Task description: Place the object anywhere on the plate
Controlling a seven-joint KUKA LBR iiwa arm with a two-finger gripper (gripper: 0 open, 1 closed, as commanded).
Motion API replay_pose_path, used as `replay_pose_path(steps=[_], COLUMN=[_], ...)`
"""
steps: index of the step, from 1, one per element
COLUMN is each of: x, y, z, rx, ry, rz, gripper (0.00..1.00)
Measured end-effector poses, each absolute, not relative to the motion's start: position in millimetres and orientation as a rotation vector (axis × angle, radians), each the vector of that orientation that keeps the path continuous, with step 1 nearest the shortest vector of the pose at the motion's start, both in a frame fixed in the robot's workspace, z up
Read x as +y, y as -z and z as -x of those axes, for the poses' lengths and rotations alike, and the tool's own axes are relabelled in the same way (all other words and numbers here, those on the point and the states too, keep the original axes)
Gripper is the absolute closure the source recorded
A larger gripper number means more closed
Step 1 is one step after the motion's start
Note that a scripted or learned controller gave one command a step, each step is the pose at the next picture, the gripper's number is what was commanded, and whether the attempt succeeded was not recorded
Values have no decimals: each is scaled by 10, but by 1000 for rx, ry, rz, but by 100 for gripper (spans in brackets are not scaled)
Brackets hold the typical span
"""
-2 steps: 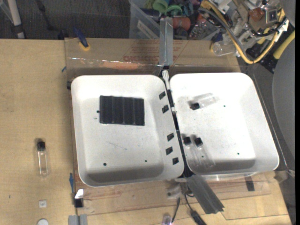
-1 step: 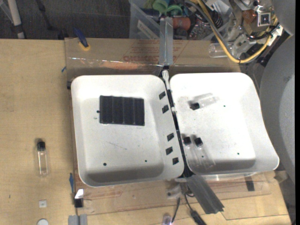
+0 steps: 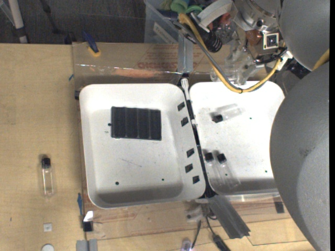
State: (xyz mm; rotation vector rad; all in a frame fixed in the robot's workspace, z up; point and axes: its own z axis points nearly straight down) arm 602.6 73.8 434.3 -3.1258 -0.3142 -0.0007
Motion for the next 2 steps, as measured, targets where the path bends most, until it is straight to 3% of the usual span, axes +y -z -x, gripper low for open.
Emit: replay_pose_path(steps=[1,2], x=[863,1311], y=[-3241,-1276], z=[-5223,-4888], rx=[-493,-467], ry=[-7,-10], rz=[3103,3102], gripper=[100,100])
